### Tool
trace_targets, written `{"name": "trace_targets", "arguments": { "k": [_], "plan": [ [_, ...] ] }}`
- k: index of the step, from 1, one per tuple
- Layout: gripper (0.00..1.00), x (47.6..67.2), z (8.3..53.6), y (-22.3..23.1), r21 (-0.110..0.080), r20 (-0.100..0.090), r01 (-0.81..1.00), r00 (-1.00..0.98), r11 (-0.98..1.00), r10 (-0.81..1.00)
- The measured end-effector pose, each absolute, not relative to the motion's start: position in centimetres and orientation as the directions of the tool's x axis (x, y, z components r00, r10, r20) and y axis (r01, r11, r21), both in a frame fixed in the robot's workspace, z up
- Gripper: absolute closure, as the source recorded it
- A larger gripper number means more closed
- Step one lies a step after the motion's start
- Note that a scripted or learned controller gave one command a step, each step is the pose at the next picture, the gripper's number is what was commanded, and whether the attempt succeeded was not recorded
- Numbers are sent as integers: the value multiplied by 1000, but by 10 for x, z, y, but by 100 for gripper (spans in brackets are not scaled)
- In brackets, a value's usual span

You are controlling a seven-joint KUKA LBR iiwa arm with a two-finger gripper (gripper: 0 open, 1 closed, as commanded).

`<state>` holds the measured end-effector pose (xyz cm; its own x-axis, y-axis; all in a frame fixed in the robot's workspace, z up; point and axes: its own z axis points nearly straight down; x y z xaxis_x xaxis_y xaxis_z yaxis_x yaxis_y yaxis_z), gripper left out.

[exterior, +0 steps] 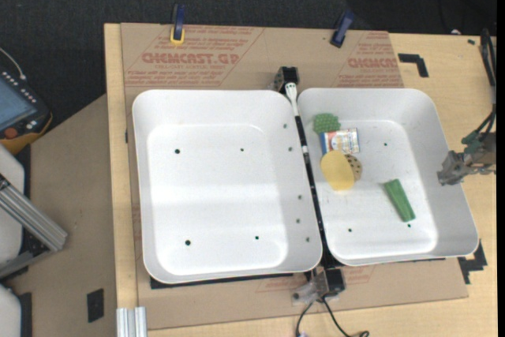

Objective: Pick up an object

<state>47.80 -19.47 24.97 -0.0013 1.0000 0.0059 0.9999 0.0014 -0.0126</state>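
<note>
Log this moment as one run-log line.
pincer: at right bin's right rim, grasp unclear | right bin: yellow object, green block, small can, green brush | stage: nothing picked

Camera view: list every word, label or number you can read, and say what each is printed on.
"CHEMCAST GP": red print on the brown board behind the left bin.
The same red print, partly cut off by the right bin, behind it on the board: only partly readable.
Label on the small can in the right bin: too blurred to read.
</note>
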Motion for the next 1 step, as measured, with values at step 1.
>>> {"name": "trace_targets", "arguments": {
  "k": [1],
  "plan": [
    [100,478,175,-138,-8,5,1000,-5,5,1000]
  ]
}}
